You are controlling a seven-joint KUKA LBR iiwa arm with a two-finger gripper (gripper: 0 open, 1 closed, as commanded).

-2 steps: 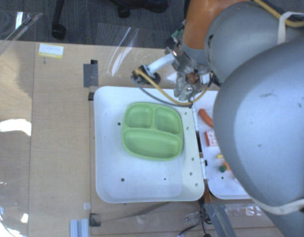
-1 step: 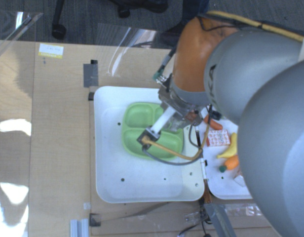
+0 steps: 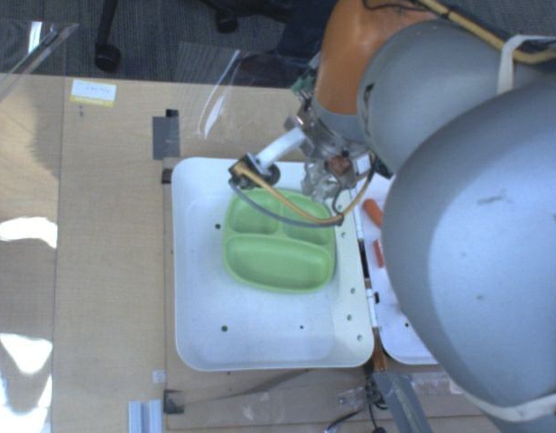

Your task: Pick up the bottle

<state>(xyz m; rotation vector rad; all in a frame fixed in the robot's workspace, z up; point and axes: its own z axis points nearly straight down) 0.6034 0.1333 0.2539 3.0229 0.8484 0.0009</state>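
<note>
Jaws hover at the upper right rim of the green plate; clenched or released, I cannot tell. Approach stage, seemingly: next they must straddle the bottle.

Your arm is built of big, rounded grey shells with a smooth matt finish, and you can make out a few faint dark scuffs on the largest one. Above the wrist sits the orange band, glossy and domed, with a thin dark wire looped across its top. A tan cable lies along the grey shell, and a white strap wraps round the casing beside it. Below the band you see a cluster of small metal parts with touches of red and green. Your hand is pale, silvery metal, too small to show you more.
</note>
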